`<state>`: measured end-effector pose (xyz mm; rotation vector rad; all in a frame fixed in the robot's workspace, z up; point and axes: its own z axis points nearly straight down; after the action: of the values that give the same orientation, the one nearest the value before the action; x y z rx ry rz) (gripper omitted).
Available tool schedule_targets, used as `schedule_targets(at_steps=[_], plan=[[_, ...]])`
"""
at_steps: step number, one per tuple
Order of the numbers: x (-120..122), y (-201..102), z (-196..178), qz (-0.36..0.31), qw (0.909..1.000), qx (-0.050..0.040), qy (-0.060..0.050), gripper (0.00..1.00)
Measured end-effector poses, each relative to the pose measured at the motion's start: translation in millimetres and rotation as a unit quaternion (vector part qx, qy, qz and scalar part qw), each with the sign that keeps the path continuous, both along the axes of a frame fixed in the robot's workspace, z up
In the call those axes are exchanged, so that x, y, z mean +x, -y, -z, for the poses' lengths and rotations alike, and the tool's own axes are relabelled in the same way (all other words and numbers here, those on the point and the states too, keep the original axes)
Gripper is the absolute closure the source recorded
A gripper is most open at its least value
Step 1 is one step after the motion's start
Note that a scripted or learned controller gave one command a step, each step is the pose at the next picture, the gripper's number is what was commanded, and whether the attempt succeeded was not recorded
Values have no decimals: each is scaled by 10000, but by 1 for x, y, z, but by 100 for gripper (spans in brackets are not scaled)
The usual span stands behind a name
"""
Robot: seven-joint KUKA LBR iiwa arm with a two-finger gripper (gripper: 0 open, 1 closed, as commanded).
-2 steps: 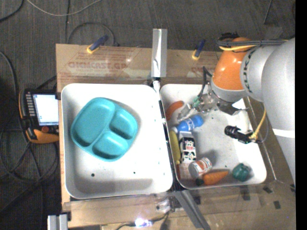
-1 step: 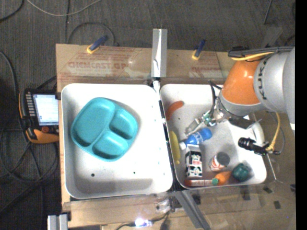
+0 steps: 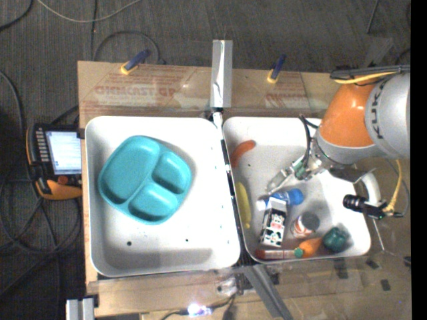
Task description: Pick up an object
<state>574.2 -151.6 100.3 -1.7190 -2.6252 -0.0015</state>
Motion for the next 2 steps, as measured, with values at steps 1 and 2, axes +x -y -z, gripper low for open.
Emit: schedule_targets(at_steps=[1, 2], plan=[[-42, 44, 10, 555, 9984, -21, 100, 0], [-78, 65, 8, 525, 9985, 8, 139, 0]])
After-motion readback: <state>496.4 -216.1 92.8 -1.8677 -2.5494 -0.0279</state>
